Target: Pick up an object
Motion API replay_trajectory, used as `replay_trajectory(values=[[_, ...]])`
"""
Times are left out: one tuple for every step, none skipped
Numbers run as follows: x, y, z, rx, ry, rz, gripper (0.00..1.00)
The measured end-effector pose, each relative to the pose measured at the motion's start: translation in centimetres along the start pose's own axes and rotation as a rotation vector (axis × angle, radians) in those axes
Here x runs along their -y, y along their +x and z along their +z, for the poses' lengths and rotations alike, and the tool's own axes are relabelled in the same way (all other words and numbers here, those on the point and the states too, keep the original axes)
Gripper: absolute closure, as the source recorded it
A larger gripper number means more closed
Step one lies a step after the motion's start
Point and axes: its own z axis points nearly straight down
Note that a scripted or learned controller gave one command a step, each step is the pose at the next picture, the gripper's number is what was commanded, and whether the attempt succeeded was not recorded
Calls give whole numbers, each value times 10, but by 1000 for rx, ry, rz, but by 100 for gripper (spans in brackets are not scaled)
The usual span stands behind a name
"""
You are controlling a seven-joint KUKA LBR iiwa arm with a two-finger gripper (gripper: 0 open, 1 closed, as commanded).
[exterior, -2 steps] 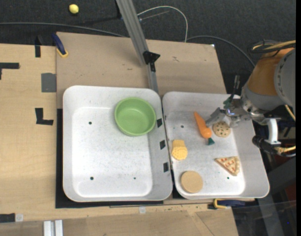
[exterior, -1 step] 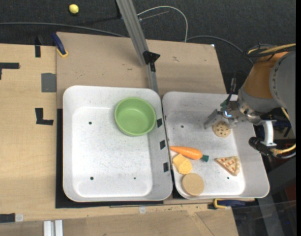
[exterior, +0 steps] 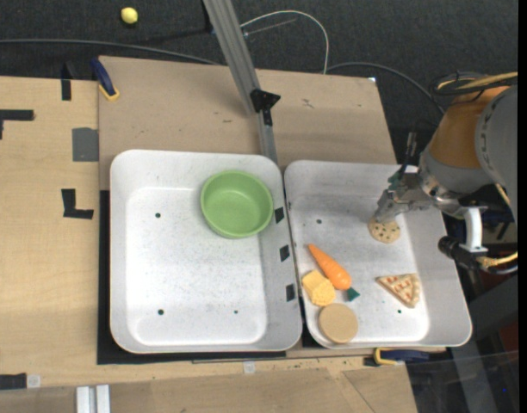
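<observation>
We see the gripper (exterior: 391,206) low over the far side of the right bin (exterior: 444,329). A round cookie (exterior: 385,230) lies in that bin, right under the fingertips and touching them or almost touching. We cannot tell how wide the fingers are. Nearer to us lie a pizza slice (exterior: 400,288), an orange carrot (exterior: 330,268), a yellow piece (exterior: 319,289) and a tan disc (exterior: 338,323). The left bin (exterior: 134,317) has a green bowl (exterior: 237,203) at its far right.
</observation>
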Motion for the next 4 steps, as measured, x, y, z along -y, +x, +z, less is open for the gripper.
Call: replay_trajectory(values=[[6, -6, -49, -6, 10, 4, 100], [0, -2, -93, -6, 10, 2, 100], [-1, -1, -114, -7, 11, 3, 100], [7, 51, -126, -9, 13, -2, 100]])
